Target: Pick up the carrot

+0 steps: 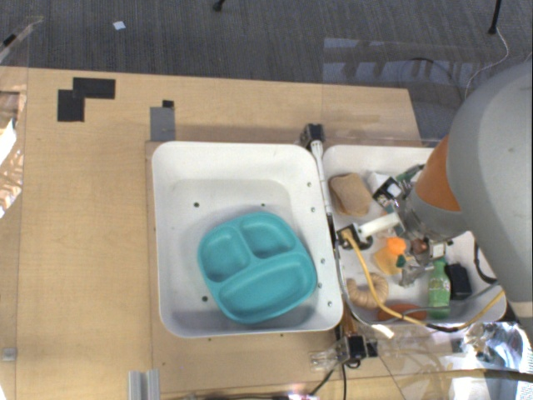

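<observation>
Over the right-hand bin (333, 223), the claw (414, 257) hung low, reaching for the carrot (395, 246).
Whether it was clenched or released I could not tell. The carrot lay just left of it, crowded by a green bottle (438, 288) and a yellow cable (366, 273); any descent needed care, with walls close.

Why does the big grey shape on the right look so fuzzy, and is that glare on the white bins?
In the camera view, the arm is close to the lens, so it blurs; the teal plate is sharp. The left bin is evenly lit, with soft shadow at its lower rim. The right bin is brighter, its small items hard to tell apart.
</observation>
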Controlling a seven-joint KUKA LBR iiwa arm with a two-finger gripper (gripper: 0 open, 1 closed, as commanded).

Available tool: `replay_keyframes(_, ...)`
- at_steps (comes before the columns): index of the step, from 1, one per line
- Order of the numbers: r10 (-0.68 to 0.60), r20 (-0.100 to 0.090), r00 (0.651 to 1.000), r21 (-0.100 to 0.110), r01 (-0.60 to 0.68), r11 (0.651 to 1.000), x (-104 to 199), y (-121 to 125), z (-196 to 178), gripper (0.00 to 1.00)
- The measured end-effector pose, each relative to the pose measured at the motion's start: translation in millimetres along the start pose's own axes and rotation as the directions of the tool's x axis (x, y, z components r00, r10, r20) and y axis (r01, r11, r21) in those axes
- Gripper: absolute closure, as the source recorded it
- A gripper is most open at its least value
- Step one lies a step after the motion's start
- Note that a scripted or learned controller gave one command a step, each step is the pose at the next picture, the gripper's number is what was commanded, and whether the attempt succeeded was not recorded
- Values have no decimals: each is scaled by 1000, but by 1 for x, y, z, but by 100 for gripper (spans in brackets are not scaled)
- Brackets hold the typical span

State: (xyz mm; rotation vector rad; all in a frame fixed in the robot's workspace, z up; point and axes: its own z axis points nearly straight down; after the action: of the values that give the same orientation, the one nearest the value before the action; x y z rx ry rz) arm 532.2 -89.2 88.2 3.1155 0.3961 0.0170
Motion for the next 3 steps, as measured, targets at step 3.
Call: replay_keyframes(3, 46, 0, 999, 4, -46, 999, -14, -10, -1, 0)
